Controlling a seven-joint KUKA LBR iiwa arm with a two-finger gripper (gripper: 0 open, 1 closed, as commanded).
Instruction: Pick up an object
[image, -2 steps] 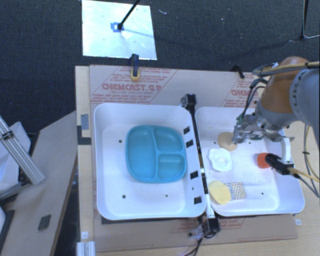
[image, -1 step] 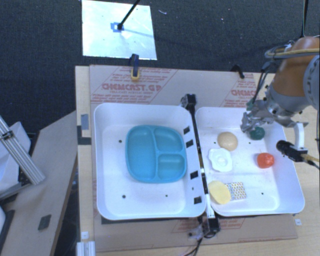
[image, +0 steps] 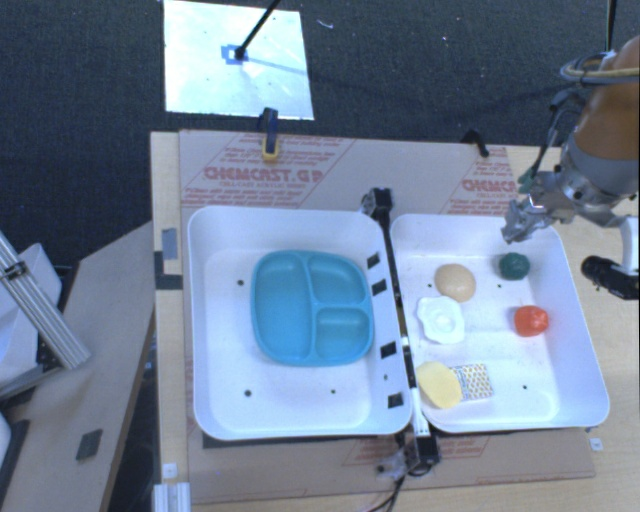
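Camera view, end effector (image: 520, 222): poised over the right bin's (image: 575, 300) far edge; whether its fingers are apart or together cannot be told.
Nearest object: dark green ball (image: 514, 265), round, no long axis, just below it.
Others: tan ball (image: 454, 281), orange ball (image: 531, 320), fried egg (image: 441, 319), yellow piece (image: 438, 384).
Left bin (image: 215, 300): blue divided plate (image: 308, 307), long axis left-right.

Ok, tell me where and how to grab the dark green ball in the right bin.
Probably best from straight above, closing across the widest part of the dark green ball. It is round and sits apart from the tan piece and orange piece. The hand hovers just above it.
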